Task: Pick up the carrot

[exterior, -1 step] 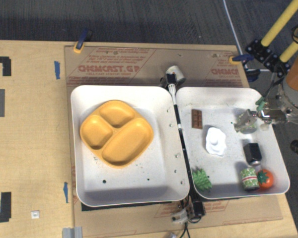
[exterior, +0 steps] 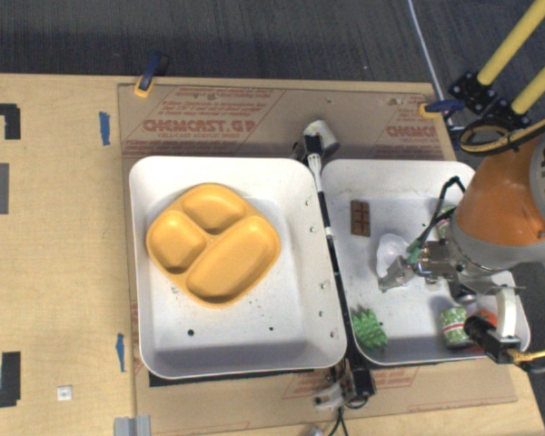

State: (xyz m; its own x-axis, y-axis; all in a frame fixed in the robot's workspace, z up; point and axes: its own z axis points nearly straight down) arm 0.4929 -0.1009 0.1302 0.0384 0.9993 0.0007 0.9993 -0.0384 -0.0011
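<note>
A short orange strip that looks like the carrot point(exterior: 506, 311) lies against the right wall of the right bin point(exterior: 409, 182), partly hidden under the arm's wrist. The gripper point(exterior: 392, 276) hangs low over the middle of that bin, pointing left, well to the left of the carrot. It is beside a small pale crumpled object point(exterior: 390, 247). Nothing can be seen in its hold.
The right bin also holds a brown chocolate bar point(exterior: 360, 217) at the back, a green broccoli piece point(exterior: 371, 329) at the front left and a green-labelled can point(exterior: 453, 325) at the front right. A yellow divided plate point(exterior: 213, 242) sits in the left bin point(exterior: 154, 334).
</note>
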